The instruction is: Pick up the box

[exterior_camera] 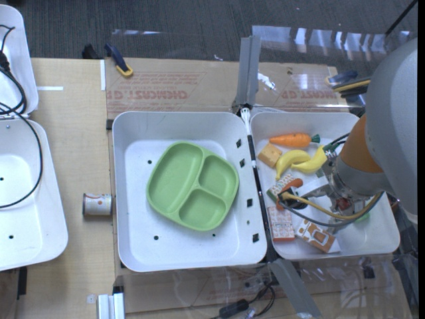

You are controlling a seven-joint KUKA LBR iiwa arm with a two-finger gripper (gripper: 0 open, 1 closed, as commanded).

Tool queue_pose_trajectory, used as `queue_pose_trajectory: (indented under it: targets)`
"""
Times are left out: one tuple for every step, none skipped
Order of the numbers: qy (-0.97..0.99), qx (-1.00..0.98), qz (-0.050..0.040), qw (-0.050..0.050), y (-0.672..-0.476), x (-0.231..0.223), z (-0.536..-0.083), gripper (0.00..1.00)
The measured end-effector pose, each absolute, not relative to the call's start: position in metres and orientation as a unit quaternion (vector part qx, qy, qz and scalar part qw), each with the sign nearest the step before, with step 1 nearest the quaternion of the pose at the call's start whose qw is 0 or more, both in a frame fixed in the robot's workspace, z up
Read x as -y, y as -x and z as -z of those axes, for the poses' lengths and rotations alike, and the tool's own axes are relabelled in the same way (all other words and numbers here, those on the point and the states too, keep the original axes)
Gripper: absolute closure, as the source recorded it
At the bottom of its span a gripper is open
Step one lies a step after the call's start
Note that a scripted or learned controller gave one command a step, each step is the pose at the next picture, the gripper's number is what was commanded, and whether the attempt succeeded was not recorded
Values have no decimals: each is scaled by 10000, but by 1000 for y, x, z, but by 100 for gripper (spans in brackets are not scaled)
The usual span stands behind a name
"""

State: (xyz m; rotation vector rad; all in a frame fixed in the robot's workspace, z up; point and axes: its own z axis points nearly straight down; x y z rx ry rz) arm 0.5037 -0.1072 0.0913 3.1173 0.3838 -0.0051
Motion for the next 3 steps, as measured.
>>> queue_pose_trajectory:
  targets:
    - [-9947, -1020, -139, 89, -487, 103, -99, 0]
    - [-9915, -1297, 23, -3, -543, 139, -140, 0]
    - [-9940, -1091, -12, 8, -506, 116, -104, 0]
